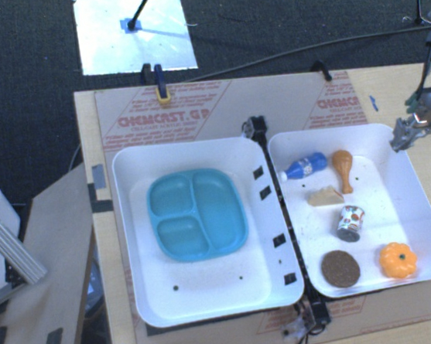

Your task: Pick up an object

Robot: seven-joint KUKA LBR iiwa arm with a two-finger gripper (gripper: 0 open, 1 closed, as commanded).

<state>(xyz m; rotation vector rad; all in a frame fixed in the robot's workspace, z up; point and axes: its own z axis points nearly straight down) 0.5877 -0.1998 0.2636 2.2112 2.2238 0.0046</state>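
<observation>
Right bin [418,205] near the worktop's right edge: disc [340,268], pumpkin [398,259], bottle [304,166], drumstick [343,168], wedge [325,196], can [350,223]. Gripper [409,129] above far right rim; jaws' opening hard to tell. Best to drop straight onto pumpkin, near corner.

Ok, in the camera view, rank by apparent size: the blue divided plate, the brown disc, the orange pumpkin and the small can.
Blue divided plate, by far. Brown disc and orange pumpkin look alike; unranked. Small can last.
</observation>
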